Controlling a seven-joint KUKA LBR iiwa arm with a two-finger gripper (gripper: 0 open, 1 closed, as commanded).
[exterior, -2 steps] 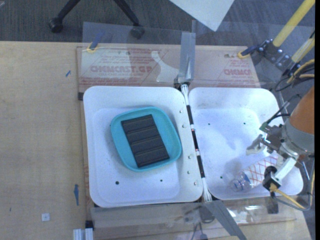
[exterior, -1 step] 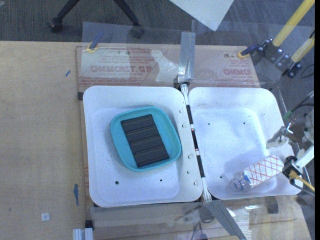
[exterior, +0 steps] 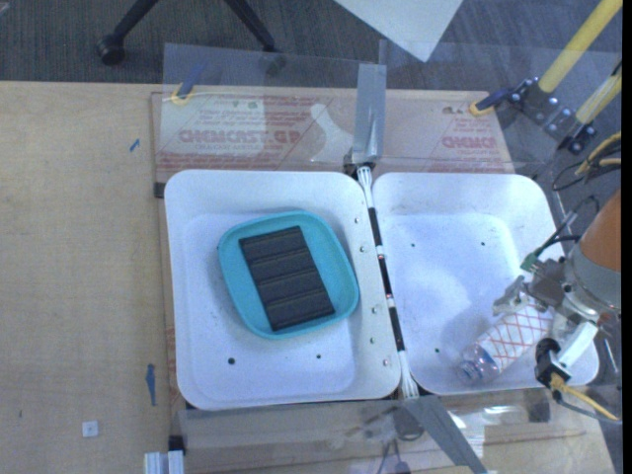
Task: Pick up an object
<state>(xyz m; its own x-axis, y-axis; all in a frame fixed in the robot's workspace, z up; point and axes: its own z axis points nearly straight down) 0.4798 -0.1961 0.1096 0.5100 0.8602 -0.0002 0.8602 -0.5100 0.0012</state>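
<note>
Plastic bottle [exterior: 501, 347], clear with a red criss-cross label and a bluish cap end, lay on its side in the near right part of the right bin [exterior: 444, 215], directly under and just left of the gripper [exterior: 538, 309]. I noted its cap end pointing away from the gripper, toward the bin's near edge, and its other end running up under the gripper body. From my remote view the gripper sat low over the bottle's upper end, touching or nearly touching it; I could not tell which. I could not tell how the gripper was set either, since the wrist hardware and cables covered that part, and nothing showed the bottle being held. The arm [exterior: 602, 255] entered from behind the gripper on the right, its orange band visible at the frame edge. Well off to the gripper's left, across the divider between the bins, the left bin [exterior: 197, 265] held a teal tray [exterior: 237, 275] with a dark ribbed block [exterior: 286, 277] lying flat on it, tilted slightly. Beyond both bins, on the gripper's far side, a clear sheet with red lettering [exterior: 237, 131] lay on the wooden bench [exterior: 69, 265].
</note>
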